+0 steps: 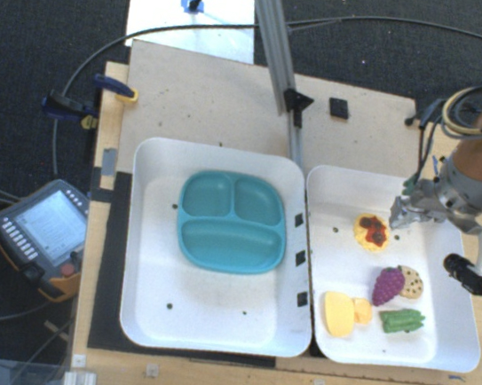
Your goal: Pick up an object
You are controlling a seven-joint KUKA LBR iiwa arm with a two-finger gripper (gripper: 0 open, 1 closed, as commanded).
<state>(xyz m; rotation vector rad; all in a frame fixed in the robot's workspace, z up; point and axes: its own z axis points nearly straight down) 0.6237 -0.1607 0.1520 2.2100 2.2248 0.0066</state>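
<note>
In the right bin [446,263] lie a small round pizza toy [372,233], a purple grape bunch [388,285], a cookie [411,282], a green piece [402,322] and a yellow piece [339,314]. My gripper [402,212] hangs just above and to the right of the pizza toy, its tips close to the toy's upper right edge. Nothing shows between its fingers.
The left bin [146,289] holds a teal divided plate [231,222]. A metal pole [277,40] slants over the bench behind the bins. Cables and a teach pendant [42,234] lie off the bench at left.
</note>
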